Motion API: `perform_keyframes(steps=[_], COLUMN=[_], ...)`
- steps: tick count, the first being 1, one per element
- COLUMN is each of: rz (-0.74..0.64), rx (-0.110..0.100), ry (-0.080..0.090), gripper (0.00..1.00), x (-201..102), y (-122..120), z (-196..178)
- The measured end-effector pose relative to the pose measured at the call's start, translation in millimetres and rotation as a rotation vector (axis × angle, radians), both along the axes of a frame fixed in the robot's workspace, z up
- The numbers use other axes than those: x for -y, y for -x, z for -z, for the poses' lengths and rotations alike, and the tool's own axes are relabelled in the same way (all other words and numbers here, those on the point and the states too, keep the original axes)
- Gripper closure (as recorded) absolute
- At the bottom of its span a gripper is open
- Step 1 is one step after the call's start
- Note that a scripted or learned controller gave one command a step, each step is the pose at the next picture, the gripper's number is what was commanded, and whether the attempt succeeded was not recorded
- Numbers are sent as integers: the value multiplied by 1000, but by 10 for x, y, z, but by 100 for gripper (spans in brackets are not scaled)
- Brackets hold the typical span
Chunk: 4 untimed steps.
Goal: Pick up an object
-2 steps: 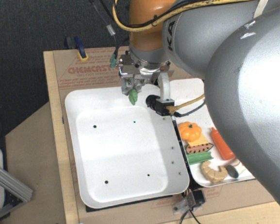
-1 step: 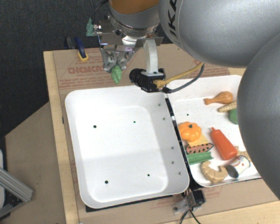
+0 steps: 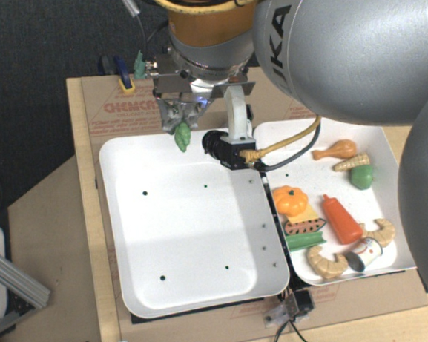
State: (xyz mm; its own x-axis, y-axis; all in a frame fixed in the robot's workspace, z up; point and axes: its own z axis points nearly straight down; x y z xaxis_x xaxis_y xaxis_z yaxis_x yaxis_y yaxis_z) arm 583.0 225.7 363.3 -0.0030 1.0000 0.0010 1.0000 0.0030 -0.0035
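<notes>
My gripper (image 3: 181, 123) hangs over the far edge of the left bin (image 3: 115, 212), under the orange band of the arm. A small green leafy toy (image 3: 183, 137) sits between its fingertips and dangles just above the bin's back rim. The fingers are closed on it. The right bin (image 3: 394, 188) holds the other objects: a brown drumstick (image 3: 336, 149), a green ball (image 3: 362, 178), an orange pumpkin (image 3: 291, 201) and a red bottle (image 3: 342, 220).
The arm's big grey links cover the upper right of the view. A black cable mount (image 3: 223, 149) and a yellow hose sit at the bins' shared back corner. Several more toys lie at the right bin's front, among them a tan croissant (image 3: 326, 263).
</notes>
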Motion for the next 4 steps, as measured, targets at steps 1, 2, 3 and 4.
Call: perform_keyframes(steps=[1,2,3,4], rz=[1,0,1,4], rx=[-1,-1,22,-12], ry=[1,0,-8,7], gripper=[100,100,100,100], x=[11,6,16,14], y=[396,933,795,1062], z=[-25,-124,-1811,-459])
